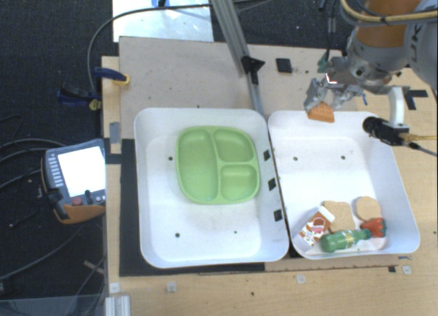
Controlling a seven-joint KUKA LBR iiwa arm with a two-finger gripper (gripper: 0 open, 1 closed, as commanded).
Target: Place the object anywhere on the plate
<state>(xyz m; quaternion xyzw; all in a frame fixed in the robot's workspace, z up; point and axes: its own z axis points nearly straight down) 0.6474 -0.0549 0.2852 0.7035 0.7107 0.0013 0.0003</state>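
the claw [327, 96] hangs above the far rim of the right bin [342, 154], with an orange wedge-shaped object [321, 111] seen at its tips. the wedge appears to sit between the fingers, so the claw is judged closed on it, though the hold looks shallow: most of the piece hangs below the fingertips. the wedge is clear of the bin floor.

the green divided plate [219, 164] lies flat in the left bin [198, 232], toward its far half, well apart from the claw. it has one long compartment on the left and two smaller ones on the right.

other items lie in the near corner of the right bin: a green bottle [345, 239], two tan bread-like pieces [337, 213], a red item [374, 226] and a small red-and-white packet [315, 229]. none lies on the carry path.

step in hand, as judged: carry the wedge leftward to the plate. recommendations:
- keep height while crossing the raised rims where the two bins meet, since the wedge hangs low.
- move smoothly; a jerk may shake loose a shallow grip.
- aim for the middle of a compartment, not a divider ridge, so the wedge does not tip or slide off.
- lower close to the plate before release; a drop from height could bounce it onto the bin floor.
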